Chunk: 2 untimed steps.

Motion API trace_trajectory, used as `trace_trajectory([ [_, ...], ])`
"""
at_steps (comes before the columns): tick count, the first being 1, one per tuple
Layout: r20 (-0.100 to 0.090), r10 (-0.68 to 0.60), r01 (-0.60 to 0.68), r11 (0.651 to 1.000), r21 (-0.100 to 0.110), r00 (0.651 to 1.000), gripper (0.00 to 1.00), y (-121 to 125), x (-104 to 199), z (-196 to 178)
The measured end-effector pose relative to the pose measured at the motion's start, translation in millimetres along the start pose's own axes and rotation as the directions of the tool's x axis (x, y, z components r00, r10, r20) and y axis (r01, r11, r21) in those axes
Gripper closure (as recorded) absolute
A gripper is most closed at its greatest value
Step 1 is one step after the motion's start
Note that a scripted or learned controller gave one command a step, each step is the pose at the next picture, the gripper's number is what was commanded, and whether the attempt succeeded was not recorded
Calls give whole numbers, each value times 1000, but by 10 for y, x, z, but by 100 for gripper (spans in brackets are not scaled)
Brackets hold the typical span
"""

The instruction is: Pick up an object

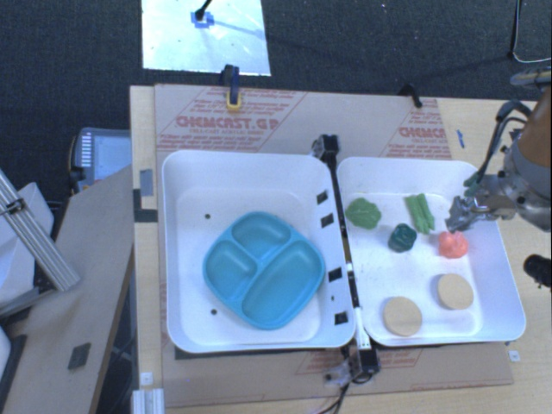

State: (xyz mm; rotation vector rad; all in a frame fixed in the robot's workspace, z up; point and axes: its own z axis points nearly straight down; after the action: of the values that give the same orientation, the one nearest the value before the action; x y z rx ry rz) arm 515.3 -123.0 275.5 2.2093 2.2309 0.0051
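The right bin (496, 313) holds several small items: a light green lumpy piece (363, 213), a dark teal ball-like piece (402, 237), a green stick-shaped piece (420, 211), a red-orange round piece (453, 245) and two tan discs (402, 316) (454, 291). My gripper (460, 216) hangs over the right side of this bin, its tips just above the red-orange piece. No item shows between its fingers.
The left bin (185, 179) carries a blue divided plate (263, 269). A black clip strip (338, 240) runs between the two bins. Cardboard (259, 119) lies under both bins, with a yellow clamp (233, 100) at its far edge. The arm enters from the right.
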Motion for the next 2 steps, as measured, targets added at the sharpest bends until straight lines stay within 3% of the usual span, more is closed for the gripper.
trace_trajectory([
  [2,-1,-1,1,1000,3,1000,100,-123,1135,33],
])
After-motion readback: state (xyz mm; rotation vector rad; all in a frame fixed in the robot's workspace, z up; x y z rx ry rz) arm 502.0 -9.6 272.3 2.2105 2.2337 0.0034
